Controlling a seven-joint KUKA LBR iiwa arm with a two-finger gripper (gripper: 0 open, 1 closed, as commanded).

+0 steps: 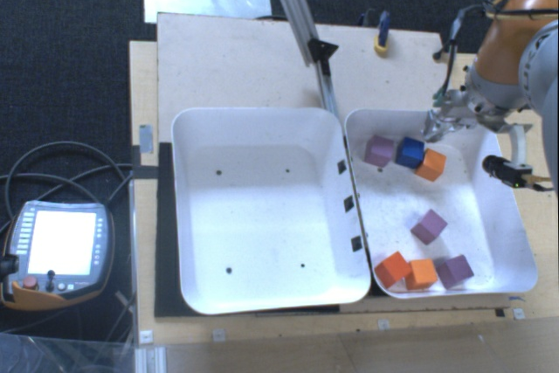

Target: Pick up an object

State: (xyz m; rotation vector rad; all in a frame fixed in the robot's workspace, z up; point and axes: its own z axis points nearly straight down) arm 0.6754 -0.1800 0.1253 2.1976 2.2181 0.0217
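A: Camera view, right bin [498, 271]: contents?

B: Seven cubes. Far end: purple cube [379, 151], blue cube [410, 153], orange cube [431, 165], in a row, touching. Middle: one purple cube [429, 226], alone. Near wall: red-orange cube [393, 268], orange cube [421, 274], purple cube [454, 271], packed together.

A: Left bin [262, 122]?

B: White, beside the right one on the tabletop [244, 57].

A: Gripper?

B: Gripper [434, 128] hangs over the right bin's far end, just above the blue cube. Jaws' state: cannot tell, too small and blurred.

A: Other items?

B: Teach pendant [57, 251], off the tabletop's left.
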